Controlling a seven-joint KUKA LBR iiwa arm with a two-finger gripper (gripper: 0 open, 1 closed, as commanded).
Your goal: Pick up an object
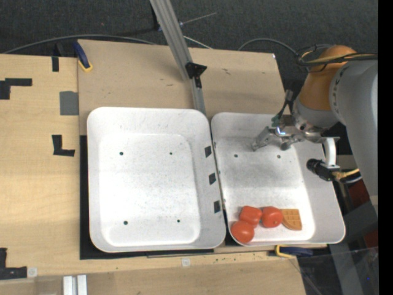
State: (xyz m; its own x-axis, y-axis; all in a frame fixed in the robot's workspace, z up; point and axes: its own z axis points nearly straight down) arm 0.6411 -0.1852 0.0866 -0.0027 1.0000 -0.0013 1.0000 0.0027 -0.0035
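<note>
camera view has the right bin [319,226] with a little cluster at its lower edge: three red tomato-looking pieces [255,220] and an orange waffle-patterned piece [292,219], lined up roughly left to right, touching. gripper [265,141] sits over that bin's upper part, well apart from them, fingers spread with nothing between

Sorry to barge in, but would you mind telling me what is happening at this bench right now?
A grey robot arm with a gripper is reaching from the right over the far end of the right bin. It holds nothing. Three red objects and an orange waffle-like piece lie clustered at that bin's near edge, well apart from the gripper. The left bin sits alongside.
</note>
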